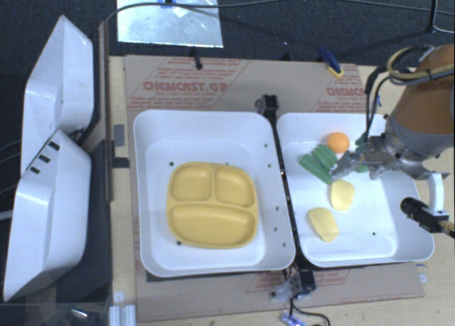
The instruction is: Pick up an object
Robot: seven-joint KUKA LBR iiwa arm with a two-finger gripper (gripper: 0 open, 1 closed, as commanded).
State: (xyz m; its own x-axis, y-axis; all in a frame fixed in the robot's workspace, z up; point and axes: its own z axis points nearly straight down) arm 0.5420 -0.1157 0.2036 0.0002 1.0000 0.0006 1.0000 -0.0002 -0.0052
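In the right bin (pixel 398 239) lie an orange ball (pixel 338 142), a green ridged piece (pixel 318 163), and two pale yellow pieces, one (pixel 342 194) in the middle and one (pixel 323 224) nearer the front. My gripper (pixel 350 164) reaches in from the right and hangs low just right of the green piece, below the orange ball. Its dark fingers point left toward the green piece. Nothing is seen between them.
The left bin (pixel 153 175) holds a yellow three-compartment tray (pixel 212 204). A black divider (pixel 279 168) runs between the bins. The arm's orange and grey body (pixel 423 115) overhangs the right bin's far right side. White housings (pixel 53 147) stand left of the bench.
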